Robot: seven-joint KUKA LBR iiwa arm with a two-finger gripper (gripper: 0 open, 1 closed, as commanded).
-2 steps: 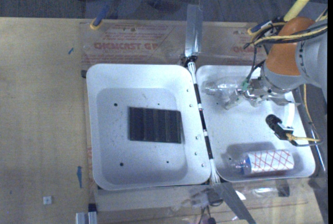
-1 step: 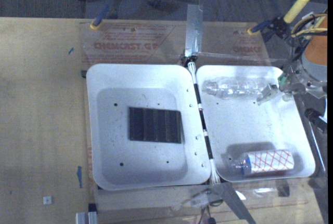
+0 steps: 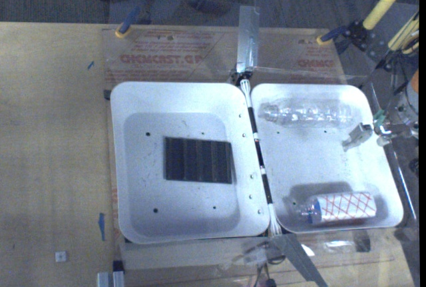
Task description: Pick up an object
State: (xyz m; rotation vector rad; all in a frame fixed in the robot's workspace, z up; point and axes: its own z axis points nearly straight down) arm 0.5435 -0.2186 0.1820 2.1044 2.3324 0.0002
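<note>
Two white bins sit side by side. The left bin (image 3: 133,112) holds one dark ribbed panel (image 3: 198,160) at its middle. The right bin (image 3: 383,206) holds two things: a clear bottle (image 3: 307,113) lying along the far side, and a tube (image 3: 341,206) with a red crisscross pattern at the near side, its print unreadable. Red lettering behind the bins is too blurred to make out. The gripper (image 3: 357,135) hangs over the right bin's right side, near the bottle's end

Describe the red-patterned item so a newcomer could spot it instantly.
Start at the right-hand white bin. Along its near edge lies a small tube-shaped container on its side, white with a red crisscross pattern and a bluish cap end pointing left. Its neighbour, the clear plastic bottle at the far edge, is transparent and colourless.
</note>
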